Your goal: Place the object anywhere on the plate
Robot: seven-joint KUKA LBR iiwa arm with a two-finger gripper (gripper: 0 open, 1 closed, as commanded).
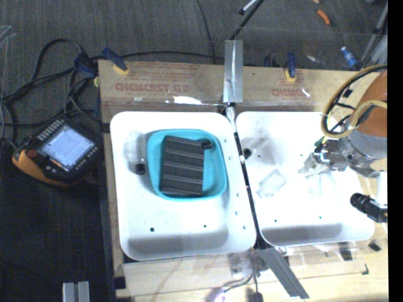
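The blue plate [217, 175] sits in the left bin [126, 231], and a dark ridged block [182, 165] already lies on it. A small black thing [139, 167] and a pale clear thing [131, 145] lie just left of the plate. A see-through object [271, 183] lies in the right bin [302, 231], well to the right of the plate. The gripper [321, 162] hangs further right of the plate, past that object, and I cannot tell if it is open or closed. If the see-through object is the one to move, I think it is not picked up yet
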